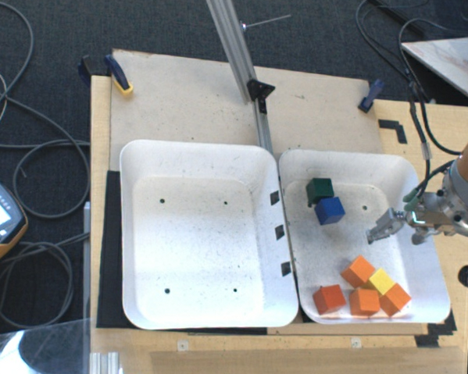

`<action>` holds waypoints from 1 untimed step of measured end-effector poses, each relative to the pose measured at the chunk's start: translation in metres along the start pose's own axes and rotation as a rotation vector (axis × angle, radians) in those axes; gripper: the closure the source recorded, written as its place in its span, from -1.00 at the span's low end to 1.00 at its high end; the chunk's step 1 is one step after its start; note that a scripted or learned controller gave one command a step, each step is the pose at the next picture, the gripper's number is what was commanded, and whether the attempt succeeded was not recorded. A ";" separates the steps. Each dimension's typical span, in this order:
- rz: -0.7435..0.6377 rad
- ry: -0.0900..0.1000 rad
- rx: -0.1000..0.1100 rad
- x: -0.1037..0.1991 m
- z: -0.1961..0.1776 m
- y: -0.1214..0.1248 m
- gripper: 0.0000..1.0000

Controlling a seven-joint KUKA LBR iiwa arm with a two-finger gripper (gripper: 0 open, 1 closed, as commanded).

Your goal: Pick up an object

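The right bin [341, 163] holds a dark green block [320, 188] with a blue block [330, 210] touching its near side. Toward the bin's front sits a cluster: an orange block [360, 270], a yellow block [382, 281], two more orange blocks [365, 302] [396, 298], and a red-orange block [329, 298] a little to the left. My gripper [396, 227] reaches in from the right and hangs over the bin's right-middle part, between the blue block and the cluster. Its fingers [382, 229] stand open with nothing between them.
The left bin [133, 165] lies beside the right one, with a black-clipped divider edge [278, 231] between them. A metal pole [237, 46] slants over the back board. Blue clamps [119, 73] [371, 94] hold the board's far corners. Cables trail on the floor at left.
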State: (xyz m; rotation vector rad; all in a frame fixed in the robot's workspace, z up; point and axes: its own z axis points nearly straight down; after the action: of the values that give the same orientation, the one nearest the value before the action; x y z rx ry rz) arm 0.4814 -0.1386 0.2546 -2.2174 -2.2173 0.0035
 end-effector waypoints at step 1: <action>0.000 -0.001 -0.006 0.000 -0.002 0.001 -1.00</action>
State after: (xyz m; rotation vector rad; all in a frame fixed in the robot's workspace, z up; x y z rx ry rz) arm 0.4823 -0.1387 0.2566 -2.2205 -2.2214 -0.0014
